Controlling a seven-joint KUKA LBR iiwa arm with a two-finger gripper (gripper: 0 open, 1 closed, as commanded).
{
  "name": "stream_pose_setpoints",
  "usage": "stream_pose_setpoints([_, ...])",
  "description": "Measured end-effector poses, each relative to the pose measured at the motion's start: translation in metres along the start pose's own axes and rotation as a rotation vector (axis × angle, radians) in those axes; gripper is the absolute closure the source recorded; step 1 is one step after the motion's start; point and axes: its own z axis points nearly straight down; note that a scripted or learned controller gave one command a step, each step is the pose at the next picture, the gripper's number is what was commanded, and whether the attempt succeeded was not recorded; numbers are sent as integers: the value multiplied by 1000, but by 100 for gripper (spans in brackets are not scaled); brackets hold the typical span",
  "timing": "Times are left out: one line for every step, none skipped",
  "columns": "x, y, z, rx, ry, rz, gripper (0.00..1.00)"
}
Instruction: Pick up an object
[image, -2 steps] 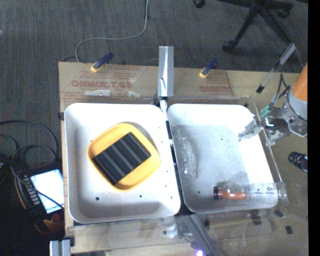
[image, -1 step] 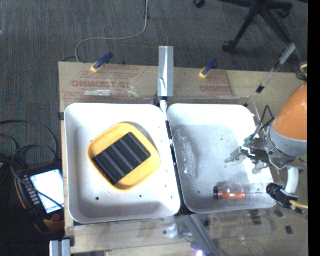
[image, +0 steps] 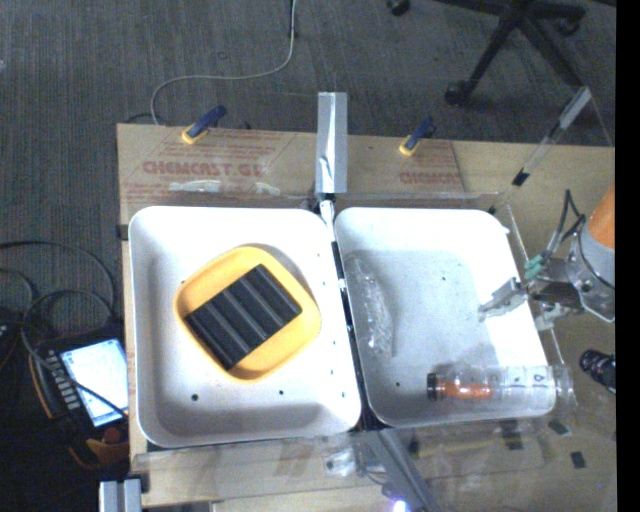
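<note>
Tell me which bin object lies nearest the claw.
The clear bottle with orange contents, lying on its side in the right bin. The yellow-and-black block sits in the left bin, far from the claw.

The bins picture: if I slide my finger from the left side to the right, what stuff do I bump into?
yellow tray with black ridges → crumpled clear wrap → clear tube with orange inside → end effector

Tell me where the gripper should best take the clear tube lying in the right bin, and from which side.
Probably across the middle of the clear tube, coming straight down. It lies flat and lengthwise along the near wall of the right bin, dark cap to the left, so the gripper would likely close best across its narrow width.
</note>
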Motion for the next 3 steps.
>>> stream_pose_setpoints([42,-6,137,2,3,-22,0])
stream_pose_setpoints([37,122,148,-16,-5,-117,0])
stream_pose_setpoints([4,100,46,-1,-3,-127,0])
